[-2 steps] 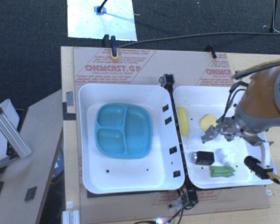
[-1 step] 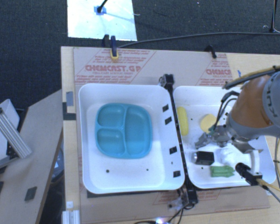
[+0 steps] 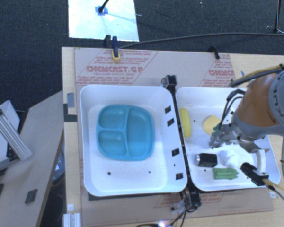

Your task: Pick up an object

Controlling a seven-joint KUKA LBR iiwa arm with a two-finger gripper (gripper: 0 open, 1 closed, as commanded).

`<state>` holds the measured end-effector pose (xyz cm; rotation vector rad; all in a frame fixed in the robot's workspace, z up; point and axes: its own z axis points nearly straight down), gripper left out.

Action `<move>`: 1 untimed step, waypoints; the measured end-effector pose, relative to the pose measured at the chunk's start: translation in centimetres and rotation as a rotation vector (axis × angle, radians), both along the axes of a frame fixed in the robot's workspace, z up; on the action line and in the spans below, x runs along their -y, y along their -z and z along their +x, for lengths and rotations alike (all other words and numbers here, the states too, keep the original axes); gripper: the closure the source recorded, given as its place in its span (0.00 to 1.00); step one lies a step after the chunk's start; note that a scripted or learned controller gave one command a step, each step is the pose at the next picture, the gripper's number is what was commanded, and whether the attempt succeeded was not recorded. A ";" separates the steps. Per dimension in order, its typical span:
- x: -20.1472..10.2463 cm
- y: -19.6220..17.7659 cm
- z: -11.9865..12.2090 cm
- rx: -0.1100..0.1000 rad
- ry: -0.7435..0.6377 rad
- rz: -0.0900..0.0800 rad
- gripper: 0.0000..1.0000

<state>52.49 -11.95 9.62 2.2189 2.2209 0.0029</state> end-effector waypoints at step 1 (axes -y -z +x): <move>-0.1 -5.5 -0.8 0.004 -0.002 -0.001 1.00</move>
